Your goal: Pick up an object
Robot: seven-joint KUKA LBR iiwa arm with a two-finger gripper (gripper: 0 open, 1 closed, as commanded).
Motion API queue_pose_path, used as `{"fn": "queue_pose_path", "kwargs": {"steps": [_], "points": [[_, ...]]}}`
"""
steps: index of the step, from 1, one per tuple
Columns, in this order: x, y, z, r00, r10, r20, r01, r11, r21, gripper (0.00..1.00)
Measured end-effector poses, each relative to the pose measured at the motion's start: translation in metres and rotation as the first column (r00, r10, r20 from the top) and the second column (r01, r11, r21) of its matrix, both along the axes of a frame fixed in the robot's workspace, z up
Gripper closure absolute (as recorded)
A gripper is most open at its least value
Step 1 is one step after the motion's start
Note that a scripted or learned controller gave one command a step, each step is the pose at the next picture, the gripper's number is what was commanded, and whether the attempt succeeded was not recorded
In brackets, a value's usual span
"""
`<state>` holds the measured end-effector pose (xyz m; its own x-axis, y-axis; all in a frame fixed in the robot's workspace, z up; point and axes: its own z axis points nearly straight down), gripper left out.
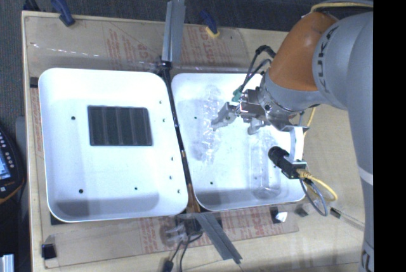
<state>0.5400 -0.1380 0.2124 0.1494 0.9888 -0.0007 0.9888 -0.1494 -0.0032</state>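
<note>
Your targets lie in the right bin [190, 106]: a clear plastic bottle [265, 166] stretched along the bin's right side toward its near edge, and a crumpled transparent object [208, 125], hard to identify, spread over the bin's left half from the far edge toward the middle. Both are see-through against the white floor, so their outlines are faint. Above the bin's far-right part hangs your end effector [236, 120], its two metal fingers spread apart, one [223, 117] angled toward the crumpled object and the other pointing toward the top of the bottle; nothing sits between them. Whether the tips touch anything you cannot tell from this angle. The grey arm [342, 55] with its orange band [303, 52] reaches in over the counter's right edge, trailing black and yellow cables. The left bin [57, 93] carries a dark ribbed rectangular tray [119, 125] near its centre. Both bins rest side by side on the pale wooden counter [95, 39], with blue clamps [62, 11] gripping its far edge.
</note>
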Motion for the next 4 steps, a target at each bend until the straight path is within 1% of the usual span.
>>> {"fn": "queue_pose_path", "kwargs": {"steps": [1,2,3,4], "points": [[-0.026,0.018,0.078,0.984,-0.180,0.003,0.180,0.984,0.001,0.00],[-0.054,0.037,0.149,0.971,-0.240,0.004,0.240,0.971,0.001,0.00],[-0.062,0.033,0.169,0.986,-0.167,0.007,0.167,0.986,-0.001,0.00],[-0.043,0.081,0.048,0.949,-0.314,-0.002,0.314,0.949,-0.001,0.00]]}}
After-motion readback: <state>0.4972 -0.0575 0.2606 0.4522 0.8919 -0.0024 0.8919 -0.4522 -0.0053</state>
